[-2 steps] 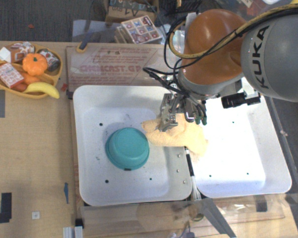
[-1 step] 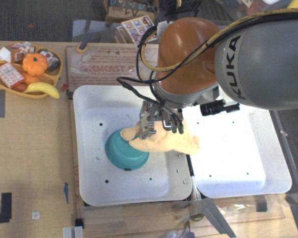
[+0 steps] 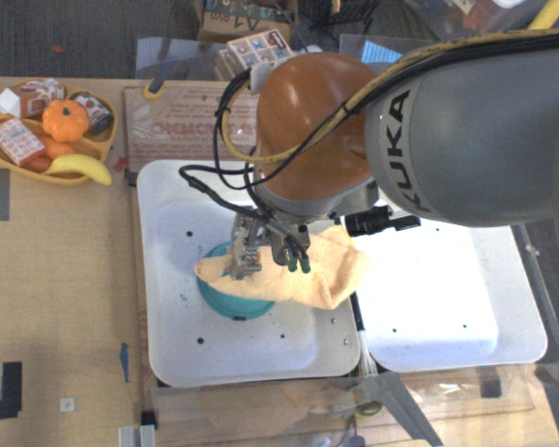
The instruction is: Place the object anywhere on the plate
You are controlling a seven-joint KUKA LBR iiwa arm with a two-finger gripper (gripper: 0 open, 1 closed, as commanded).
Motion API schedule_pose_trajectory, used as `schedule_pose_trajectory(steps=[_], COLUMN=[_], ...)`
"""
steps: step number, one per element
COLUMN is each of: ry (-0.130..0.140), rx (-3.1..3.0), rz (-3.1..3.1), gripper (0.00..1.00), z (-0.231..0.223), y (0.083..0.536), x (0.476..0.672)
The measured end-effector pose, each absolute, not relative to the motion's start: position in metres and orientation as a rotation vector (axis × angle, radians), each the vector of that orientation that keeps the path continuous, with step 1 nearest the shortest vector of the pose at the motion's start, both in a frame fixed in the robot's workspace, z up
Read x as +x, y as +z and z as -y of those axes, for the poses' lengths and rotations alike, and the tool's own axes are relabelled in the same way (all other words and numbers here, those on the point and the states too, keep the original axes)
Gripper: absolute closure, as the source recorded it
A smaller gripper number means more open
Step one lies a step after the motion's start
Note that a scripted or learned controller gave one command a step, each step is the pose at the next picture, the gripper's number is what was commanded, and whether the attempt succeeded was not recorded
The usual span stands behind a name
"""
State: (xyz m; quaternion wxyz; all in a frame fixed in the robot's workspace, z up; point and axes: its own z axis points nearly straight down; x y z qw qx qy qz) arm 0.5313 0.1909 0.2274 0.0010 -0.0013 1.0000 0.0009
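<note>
A teal plate [image 3: 231,302] lies in the left white bin [image 3: 168,343], mostly covered by a yellow cloth [image 3: 321,273] that drapes over its upper part and spreads to the right toward the divider between the bins. My gripper [image 3: 268,257] hangs straight over the cloth above the plate, reaching down from the orange band of the arm. Its fingers touch or hover just over the cloth's left half. The cloth's left tip rests on the plate's rim.
The right white bin [image 3: 466,315] sits beside the left one. A yellow bowl of toy fruit and snacks [image 3: 51,138] stands on the bench at the far left. Boxes and clutter line the back edge.
</note>
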Motion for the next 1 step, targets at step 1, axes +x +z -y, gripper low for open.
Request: schedule_pose_trajectory(steps=[1], ry=[0.003], rx=[-0.004], rz=[-3.139], gripper=[0.00], z=[-0.1908], y=[0.2276], x=[0.5315])
